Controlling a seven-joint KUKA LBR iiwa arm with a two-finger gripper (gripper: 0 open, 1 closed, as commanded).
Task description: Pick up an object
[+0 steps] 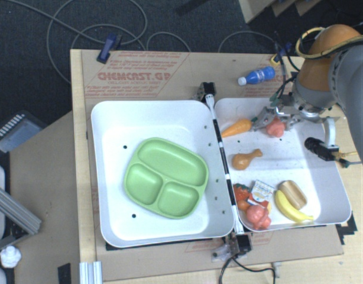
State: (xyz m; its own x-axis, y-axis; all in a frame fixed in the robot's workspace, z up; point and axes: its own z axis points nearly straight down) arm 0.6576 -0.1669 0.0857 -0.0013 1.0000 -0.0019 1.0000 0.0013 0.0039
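Step in hand: grasp attempt at the far end of the right bin [323, 215]

I see the hand [277, 118] low over a small pink object [276, 129], which sits directly beneath it, rounded and matte; I cannot tell whether the hand is open or closed. An orange carrot [236, 128] lies just left of the hand. I judge the next move calls for a confirmed closure, then a vertical lift

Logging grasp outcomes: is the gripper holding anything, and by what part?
Cannot be told: the gripper sits right at a pink toy, but a grip isn't visible.
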